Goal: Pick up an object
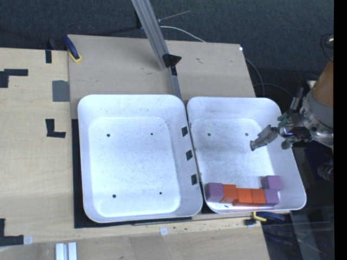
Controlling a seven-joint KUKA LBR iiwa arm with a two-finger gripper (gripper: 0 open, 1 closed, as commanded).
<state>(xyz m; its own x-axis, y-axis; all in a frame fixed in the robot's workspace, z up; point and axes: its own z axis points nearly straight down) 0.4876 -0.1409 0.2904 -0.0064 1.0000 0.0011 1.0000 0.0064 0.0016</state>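
**Gripper over right bin, blocks at near wall**

Camera view: Seen from above at a slant, two white bins side by side on the bench. Reached in from the right, the gripper (pixel 264 136), poised over the right bin (pixel 227 110) near its right wall; finger spacing impossible to tell, nothing visibly held. Lay along the near wall, well apart from the gripper: purple blocks (pixel 215 190) and orange blocks (pixel 245 196), touching in a row. Left bin (pixel 92 110) alongside.

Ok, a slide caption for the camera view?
Arm's tool over the right bin, apart from purple and orange blocks at its near edge.
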